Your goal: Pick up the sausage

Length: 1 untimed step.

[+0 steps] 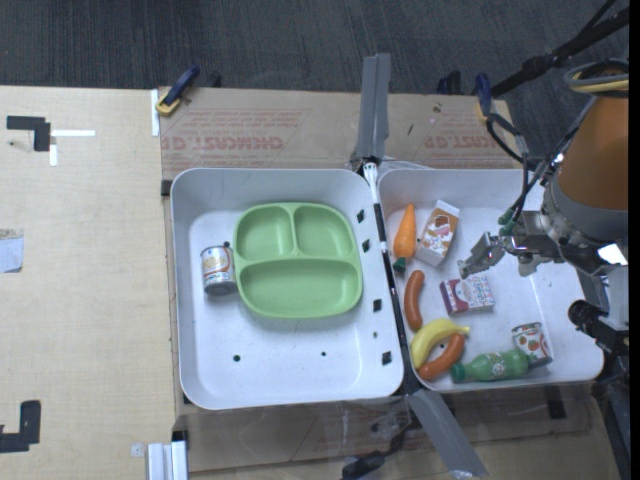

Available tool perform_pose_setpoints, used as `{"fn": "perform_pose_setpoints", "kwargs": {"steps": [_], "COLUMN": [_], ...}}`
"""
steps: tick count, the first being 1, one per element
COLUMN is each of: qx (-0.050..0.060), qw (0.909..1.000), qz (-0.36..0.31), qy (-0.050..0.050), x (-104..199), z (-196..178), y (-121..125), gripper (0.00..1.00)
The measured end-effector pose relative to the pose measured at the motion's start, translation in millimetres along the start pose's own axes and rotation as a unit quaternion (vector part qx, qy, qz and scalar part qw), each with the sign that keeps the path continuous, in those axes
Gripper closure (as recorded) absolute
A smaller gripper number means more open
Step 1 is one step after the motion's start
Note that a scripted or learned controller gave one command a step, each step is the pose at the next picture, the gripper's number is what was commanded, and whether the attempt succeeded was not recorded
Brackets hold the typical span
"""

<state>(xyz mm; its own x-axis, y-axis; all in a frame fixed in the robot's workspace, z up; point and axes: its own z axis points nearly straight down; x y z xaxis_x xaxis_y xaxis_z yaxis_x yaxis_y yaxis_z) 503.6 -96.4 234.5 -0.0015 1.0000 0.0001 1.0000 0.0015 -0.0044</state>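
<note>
The orange-red sausage (413, 299) lies against the right white bin's (570, 373) left wall. A plastic carrot (403, 232) crowds its upper end; a yellow banana (437, 335) its lower end. Its right side stands open toward the small red carton (469, 294).

Bins: we see two white bins (190, 298), smooth plastic, faintly shiny.
Plate: green divided plate (298, 260), matt plastic by the look of it.
Sausage: the sausage (413, 300) looks smooth and glossy, orange-red.
Bottle: green bottle (490, 367), shiny plastic.
Cartons: small cartons (437, 233), printed paper.
Desk: desk (80, 268) pale wood, matt; brown cardboard (260, 133) beneath the bins.
</note>
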Motion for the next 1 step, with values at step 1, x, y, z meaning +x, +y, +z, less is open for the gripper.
{"fn": "perform_pose_setpoints", "kwargs": {"steps": [1], "qx": [-0.007], "qw": [0.9991], "qz": [-0.043], "qy": [-0.001], "x": [1.2], "z": [136.7], "y": [8.9], "gripper": [0.0]}}
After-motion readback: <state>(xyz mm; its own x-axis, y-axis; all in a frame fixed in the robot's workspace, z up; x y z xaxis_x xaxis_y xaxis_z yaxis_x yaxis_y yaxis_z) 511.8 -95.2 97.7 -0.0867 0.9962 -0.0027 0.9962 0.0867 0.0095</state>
